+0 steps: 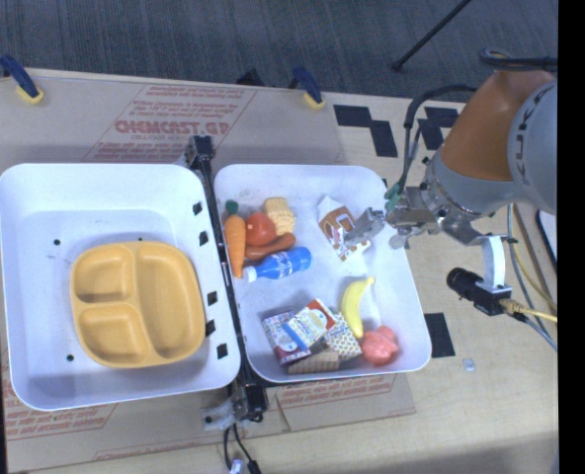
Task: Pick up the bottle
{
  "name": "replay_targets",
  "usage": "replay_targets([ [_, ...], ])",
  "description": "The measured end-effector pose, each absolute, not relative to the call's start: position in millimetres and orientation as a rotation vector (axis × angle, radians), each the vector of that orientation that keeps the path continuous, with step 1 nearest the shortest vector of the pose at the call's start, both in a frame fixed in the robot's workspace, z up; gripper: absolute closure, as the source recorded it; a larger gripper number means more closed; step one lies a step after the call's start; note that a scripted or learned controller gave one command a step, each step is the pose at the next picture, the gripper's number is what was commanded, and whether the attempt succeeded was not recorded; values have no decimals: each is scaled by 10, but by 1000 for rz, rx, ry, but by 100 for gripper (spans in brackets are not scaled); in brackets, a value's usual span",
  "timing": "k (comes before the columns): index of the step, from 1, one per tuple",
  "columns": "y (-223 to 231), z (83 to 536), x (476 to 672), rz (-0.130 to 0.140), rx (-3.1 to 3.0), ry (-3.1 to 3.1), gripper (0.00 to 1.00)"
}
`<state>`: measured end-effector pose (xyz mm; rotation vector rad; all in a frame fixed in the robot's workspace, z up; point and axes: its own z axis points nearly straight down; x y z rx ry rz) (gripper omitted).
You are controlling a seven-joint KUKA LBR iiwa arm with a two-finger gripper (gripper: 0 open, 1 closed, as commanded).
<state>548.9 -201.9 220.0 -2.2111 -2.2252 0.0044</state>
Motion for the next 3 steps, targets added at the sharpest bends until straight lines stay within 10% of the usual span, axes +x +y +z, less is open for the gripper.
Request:
replay_targets([
  [2, -918, 903, 5505, 7, -2475, -1927, 0],
  [3, -914, 994, 5503, 11, -2468, -1929, 100],
])
